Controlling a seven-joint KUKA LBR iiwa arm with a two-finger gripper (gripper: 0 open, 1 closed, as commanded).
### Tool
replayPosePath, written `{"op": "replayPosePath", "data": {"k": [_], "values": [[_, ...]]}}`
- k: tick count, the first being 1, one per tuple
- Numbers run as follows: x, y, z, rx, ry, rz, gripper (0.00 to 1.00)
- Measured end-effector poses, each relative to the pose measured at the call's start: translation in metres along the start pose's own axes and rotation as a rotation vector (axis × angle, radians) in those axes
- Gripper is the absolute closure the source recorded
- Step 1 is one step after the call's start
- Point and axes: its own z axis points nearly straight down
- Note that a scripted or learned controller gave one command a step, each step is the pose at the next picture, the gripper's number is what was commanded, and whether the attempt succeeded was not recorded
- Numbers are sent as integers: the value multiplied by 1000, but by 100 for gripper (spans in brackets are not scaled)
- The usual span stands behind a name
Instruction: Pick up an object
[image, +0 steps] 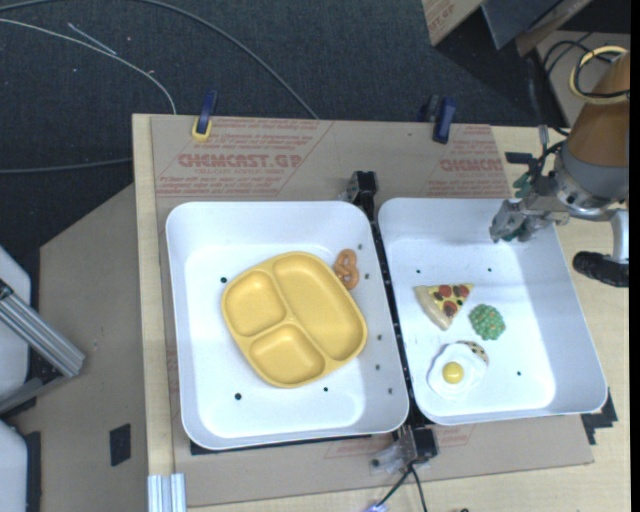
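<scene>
Two shallow white bins are seen side by side on one cardboard-covered bench. One arm, grey with an orange band, is seen reaching in from the right, and its gripper is held over the far right part of the right bin; whether it is open or closed cannot be told, and nothing is seen held by it.

One yellow divided plate, with three compartments, is laid at a slant in the middle of the left bin. One small brown pretzel is found in the same bin, just beside the plate's far right edge and close to the bin's right wall.

Three toy foods are counted in the right bin, grouped in its near left part and well apart from the gripper: one fried egg nearest the camera, one pizza slice beyond it, and one green broccoli piece just to the right of the slice.

Two clamps are fixed at the bench's far edge: one blue and yellow clamp and one dark blue clamp.
</scene>
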Motion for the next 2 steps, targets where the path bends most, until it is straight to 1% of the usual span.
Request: {"op": "replayPosePath", "data": {"k": [1, 2], "values": [[1, 2, -65, -2, -1, 1, 100], [6, 5, -111, 0, 0, 0, 100]]}}
